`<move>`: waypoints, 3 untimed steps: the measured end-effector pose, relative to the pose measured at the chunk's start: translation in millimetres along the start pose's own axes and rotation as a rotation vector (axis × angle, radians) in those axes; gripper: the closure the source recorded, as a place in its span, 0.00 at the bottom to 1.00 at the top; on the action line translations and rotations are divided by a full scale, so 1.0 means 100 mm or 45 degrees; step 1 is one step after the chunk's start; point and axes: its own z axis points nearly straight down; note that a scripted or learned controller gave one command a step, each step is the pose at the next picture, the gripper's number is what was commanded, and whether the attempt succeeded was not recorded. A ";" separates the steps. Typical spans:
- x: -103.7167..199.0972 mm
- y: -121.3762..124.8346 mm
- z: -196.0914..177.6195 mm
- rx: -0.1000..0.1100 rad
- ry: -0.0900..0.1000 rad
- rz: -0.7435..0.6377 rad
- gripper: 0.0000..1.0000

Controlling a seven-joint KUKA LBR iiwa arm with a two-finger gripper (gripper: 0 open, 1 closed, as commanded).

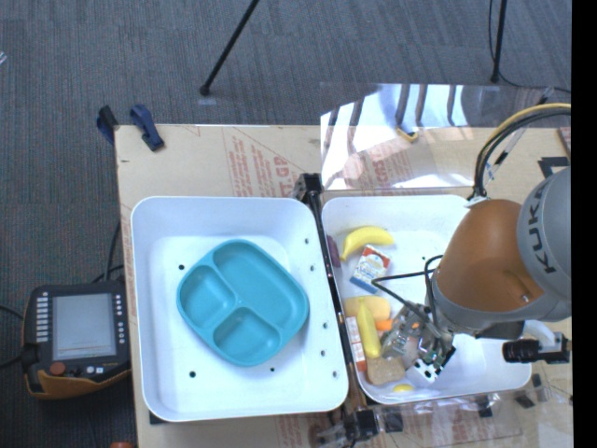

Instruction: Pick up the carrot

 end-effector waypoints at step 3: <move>0.32 0.80 -0.90 -0.009 -0.003 -0.159 1.00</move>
